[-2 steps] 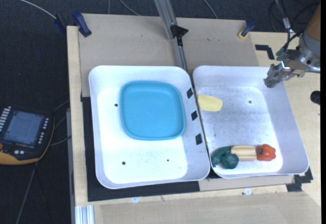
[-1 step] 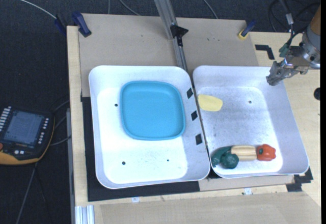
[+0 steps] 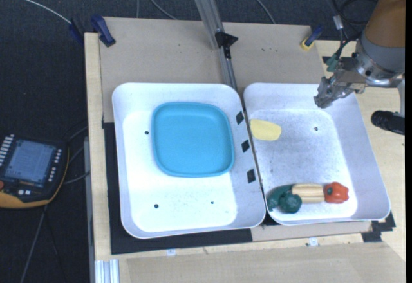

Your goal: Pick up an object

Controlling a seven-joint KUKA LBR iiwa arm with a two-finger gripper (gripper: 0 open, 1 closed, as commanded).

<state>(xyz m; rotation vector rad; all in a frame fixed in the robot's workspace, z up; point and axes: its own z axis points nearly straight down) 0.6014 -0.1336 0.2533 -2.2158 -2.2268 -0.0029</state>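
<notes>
Arm reaching in from the right, gripper (image 3: 325,96) hanging over the back right corner of the right bin (image 3: 360,146), near its rim; whether it is wide or narrow I cannot tell, and nothing is showing in its grasp. Right bin carrying four things: a yellow piece (image 3: 265,130) lying against the left wall toward the back, and along the front edge a row running left to right of a green piece (image 3: 284,200), a tan block (image 3: 308,193) and a red piece (image 3: 335,192), the three touching or nearly so. Middle of this bin and its right side lying open, giving broad room between the yellow piece and the front row. Left bin (image 3: 129,146) holding a blue plate (image 3: 192,139), sitting toward its back right, close to the wall shared with the right bin; open floor running along its front and left edges.
</notes>
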